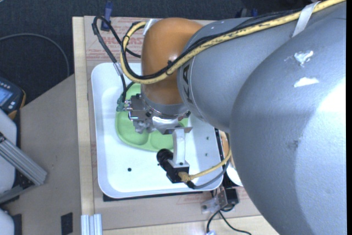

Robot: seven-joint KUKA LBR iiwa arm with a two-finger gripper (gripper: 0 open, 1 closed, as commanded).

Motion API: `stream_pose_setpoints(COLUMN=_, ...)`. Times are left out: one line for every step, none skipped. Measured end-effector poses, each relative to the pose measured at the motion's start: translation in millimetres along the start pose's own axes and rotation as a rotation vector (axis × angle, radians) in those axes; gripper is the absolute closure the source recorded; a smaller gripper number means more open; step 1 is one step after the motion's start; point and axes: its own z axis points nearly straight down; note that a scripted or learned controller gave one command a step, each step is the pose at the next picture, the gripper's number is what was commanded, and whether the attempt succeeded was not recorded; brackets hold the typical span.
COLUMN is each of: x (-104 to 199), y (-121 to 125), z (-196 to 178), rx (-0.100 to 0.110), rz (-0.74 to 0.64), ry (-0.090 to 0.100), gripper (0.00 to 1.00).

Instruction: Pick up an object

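Hovering low in the white bin, our gripper hides part of a green object. Its grip state we cannot tell.

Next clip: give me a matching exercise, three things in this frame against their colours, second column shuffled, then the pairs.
Things:
1. bin
2. flat object under the wrist
3. band above the wrist

Colours:
A. orange
B. white
C. light green

Pairs: 1-B, 2-C, 3-A
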Motion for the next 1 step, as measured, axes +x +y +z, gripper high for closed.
stream_pose_setpoints(x=-39.7, y=77.5, z=-57.8, rx=-0.018, rz=0.004, ry=0.001, gripper=1.0)
